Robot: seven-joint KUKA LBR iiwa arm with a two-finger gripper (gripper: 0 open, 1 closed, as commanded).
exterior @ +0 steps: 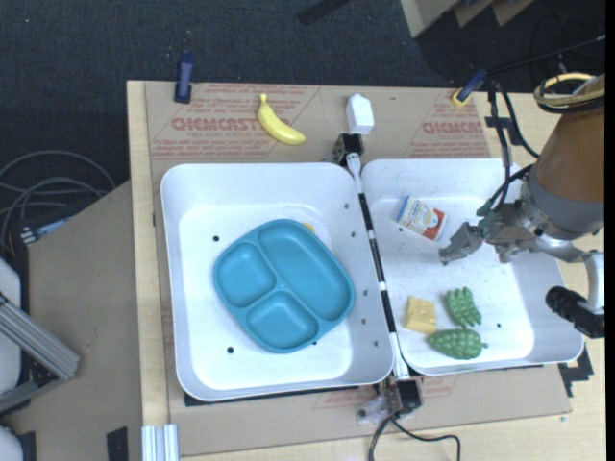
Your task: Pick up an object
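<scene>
So the arm (577,176) comes in from the right and sits low over the right bin (500,176), claw (480,241) pointing left. Can't tell how wide it is from here. The small carton (421,218) is just up-left of the claw, not touching. Yellow block (420,314) and two green pieces (459,325) lie nearer the front. Blue tray (282,284) is in the left bin (192,257).

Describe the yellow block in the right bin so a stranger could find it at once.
Start at the right-hand white bin and go to its near left corner, beside the divider between the bins. The yellow block lies there, just left of two green toys. It alone in that bin is yellow and flat-sided; the small carton farther back is white, blue and red.
</scene>
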